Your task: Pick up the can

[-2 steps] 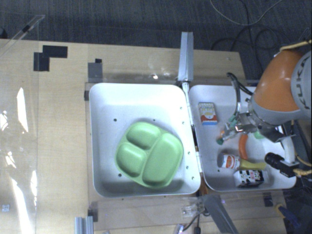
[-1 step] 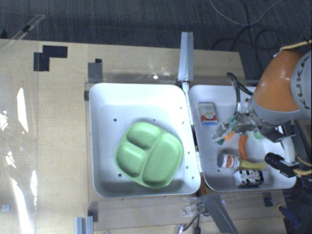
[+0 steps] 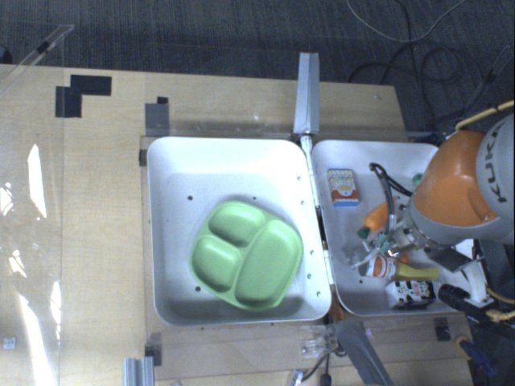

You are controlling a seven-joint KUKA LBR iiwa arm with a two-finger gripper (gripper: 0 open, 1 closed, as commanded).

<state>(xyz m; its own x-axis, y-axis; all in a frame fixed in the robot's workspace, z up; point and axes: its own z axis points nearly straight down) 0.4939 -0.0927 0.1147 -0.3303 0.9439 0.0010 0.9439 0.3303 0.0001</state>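
Down low in the right bin [image 3: 348, 300] over the can [image 3: 376, 265] among clutter, end effector [image 3: 385, 244] grip impossible to tell, can not yet lifted.

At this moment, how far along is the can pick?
Done: the arm has reached into the right bin, with the gripper low over the can. In hand: nothing visibly; the can lies on the bin floor among clutter. Left: grasp and lift.
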